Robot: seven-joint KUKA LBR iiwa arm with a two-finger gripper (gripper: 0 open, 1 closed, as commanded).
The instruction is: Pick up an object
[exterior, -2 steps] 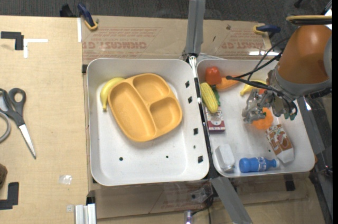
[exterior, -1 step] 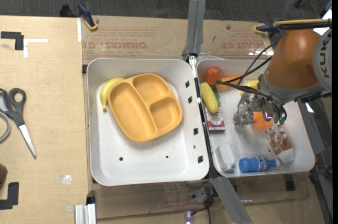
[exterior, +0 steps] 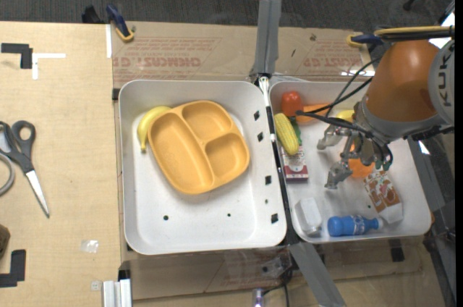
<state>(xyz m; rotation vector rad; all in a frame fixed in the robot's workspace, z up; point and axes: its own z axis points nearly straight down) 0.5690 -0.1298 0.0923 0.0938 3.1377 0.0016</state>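
A: Nearest edge first. Right bin (exterior: 416, 226), 6 o'clock wall: blue bottle (exterior: 352, 225) lying flat, a clear cup (exterior: 309, 215) just beside it at its 9 o'clock. A printed packet (exterior: 383, 195) lies at the bottle's 1 o'clock.

B: And the pincer (exterior: 340, 171)?

A: Hangs over the middle of that bin, above bare floor, under the orange wrist. Fingers blurred among the cables; I can't tell whether they stand apart or together. Nothing seen between them.

B: So no object is up yet, I'd judge.

A: Agreed. Candidates close by: an orange item (exterior: 358, 168) touching its 3 o'clock side, partly hidden; a small red-and-white box (exterior: 295, 169) at 9 o'clock; corn (exterior: 286, 133) at 10 o'clock; tomato (exterior: 291, 102) at the far wall.

B: Best approach?

A: Pick one thing standing apart. The box or corn look free of neighbours. Come straight down, jaws across the narrow side, and clear of the bin wall. The bottle may roll.

B: Left bin (exterior: 145, 226)?

A: Yellow divided plate (exterior: 199, 146), banana (exterior: 148, 123) tucked at its 10 o'clock. Scissors (exterior: 25, 161) far left on the surface (exterior: 58, 117).
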